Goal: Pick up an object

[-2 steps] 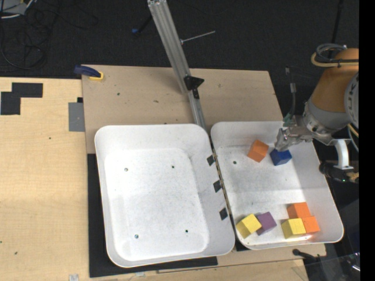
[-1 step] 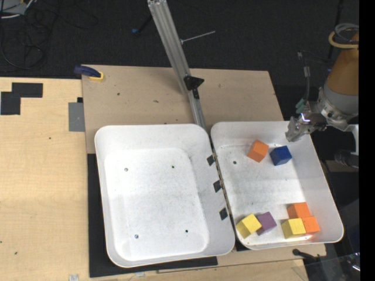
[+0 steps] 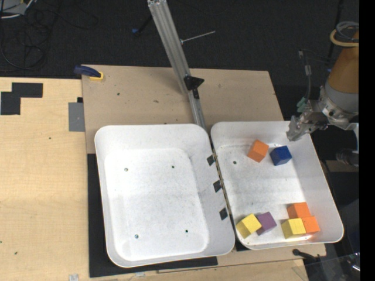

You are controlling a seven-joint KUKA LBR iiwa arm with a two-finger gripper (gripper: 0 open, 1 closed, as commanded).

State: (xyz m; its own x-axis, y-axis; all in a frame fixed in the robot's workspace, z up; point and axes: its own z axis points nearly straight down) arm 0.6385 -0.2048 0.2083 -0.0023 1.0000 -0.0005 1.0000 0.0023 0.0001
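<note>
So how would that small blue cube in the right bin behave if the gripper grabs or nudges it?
The small blue cube looks rigid with flat faces, so it likely slides rather than rolls. It sits near the orange cube, so a push might bump that too.

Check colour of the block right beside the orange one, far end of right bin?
Blue block, camera view.

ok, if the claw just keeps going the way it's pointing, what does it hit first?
The claw points down and left over the right bin's far right rim. Straight on, it would probably meet the blue cube first, the orange cube lying just beyond. Its height is unclear, so this is uncertain.
</note>
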